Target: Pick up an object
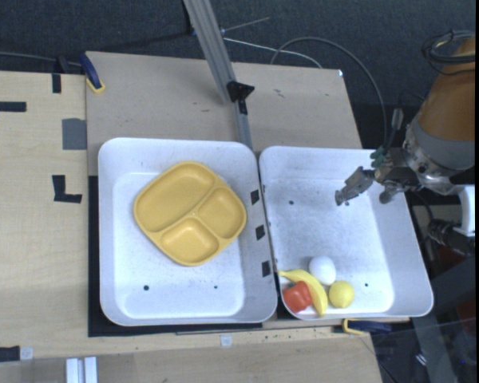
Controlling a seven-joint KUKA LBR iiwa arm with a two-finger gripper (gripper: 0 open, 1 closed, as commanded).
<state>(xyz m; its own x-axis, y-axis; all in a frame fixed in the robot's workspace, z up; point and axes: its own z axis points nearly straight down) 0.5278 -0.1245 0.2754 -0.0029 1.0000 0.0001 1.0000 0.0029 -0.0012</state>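
In the near corner of the right bin [319, 222] lies a small cluster: a white ball [322, 269], a yellow banana [310, 286], a red piece [296, 297] and a small yellow round fruit [341, 294]. My gripper [366, 195] hangs over the far right part of that bin, well above and behind the cluster. It is open, with nothing between its fingers. A yellow divided plate [190, 212] lies in the left bin [116, 238].
A grey metal pole [215, 46] slants down from the top to the far edge between the bins. Thin cables [319, 45] loop behind the right bin. A blue and yellow clamp [92, 73] sits at the bench's far left.
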